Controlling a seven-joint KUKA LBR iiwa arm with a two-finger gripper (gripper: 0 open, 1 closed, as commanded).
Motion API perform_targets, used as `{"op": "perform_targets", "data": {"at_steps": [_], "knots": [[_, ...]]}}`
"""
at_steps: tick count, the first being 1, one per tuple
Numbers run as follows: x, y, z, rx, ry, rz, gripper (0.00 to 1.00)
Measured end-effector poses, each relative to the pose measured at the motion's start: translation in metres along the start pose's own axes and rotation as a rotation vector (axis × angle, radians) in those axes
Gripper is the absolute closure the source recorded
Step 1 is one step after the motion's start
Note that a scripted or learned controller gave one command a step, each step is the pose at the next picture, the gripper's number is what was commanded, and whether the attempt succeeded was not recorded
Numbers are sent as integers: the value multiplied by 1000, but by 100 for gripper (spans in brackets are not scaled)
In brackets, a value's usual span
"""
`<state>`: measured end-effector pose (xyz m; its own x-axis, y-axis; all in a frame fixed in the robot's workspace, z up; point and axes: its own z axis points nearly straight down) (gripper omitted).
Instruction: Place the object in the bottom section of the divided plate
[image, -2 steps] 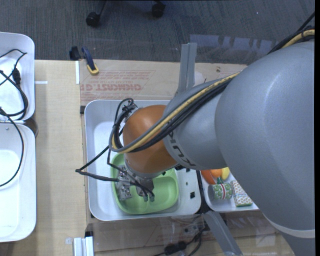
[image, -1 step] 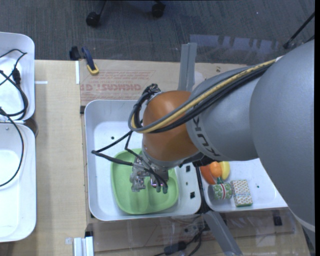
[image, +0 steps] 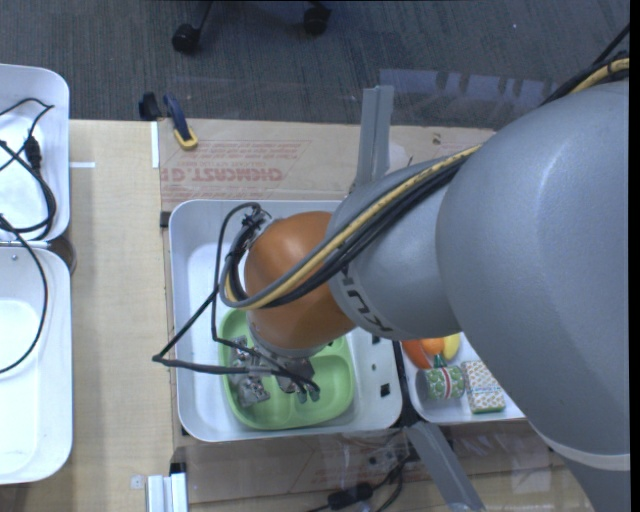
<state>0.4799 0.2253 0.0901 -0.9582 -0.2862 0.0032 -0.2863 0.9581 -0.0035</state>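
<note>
The green divided plate (image: 335, 392) lies in the left white bin (image: 192, 300), mostly hidden under my arm. My gripper (image: 277, 385) hangs low over the plate's near half, fingers pointing down toward it. The orange band and wrist cover the plate's middle and far sections. I cannot make out any object between the fingers; a small dark and pale shape sits at the fingertips, too blurred to name.
The right bin (image: 440, 408) holds an orange fruit (image: 425, 351), a yellow piece (image: 452, 346), a small green can (image: 442, 381) and a patterned box (image: 484, 388). Black cables loop from the wrist over the left bin's left rim. White trays stand at far left.
</note>
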Motion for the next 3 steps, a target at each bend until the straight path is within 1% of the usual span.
{"op": "perform_targets", "data": {"at_steps": [1,2,3], "knots": [[4,-37,-55,-4,-5,31,100],[23,-108,-105,-3,-6,11,100],[-31,-17,-2,-4,-7,-171,100]]}}
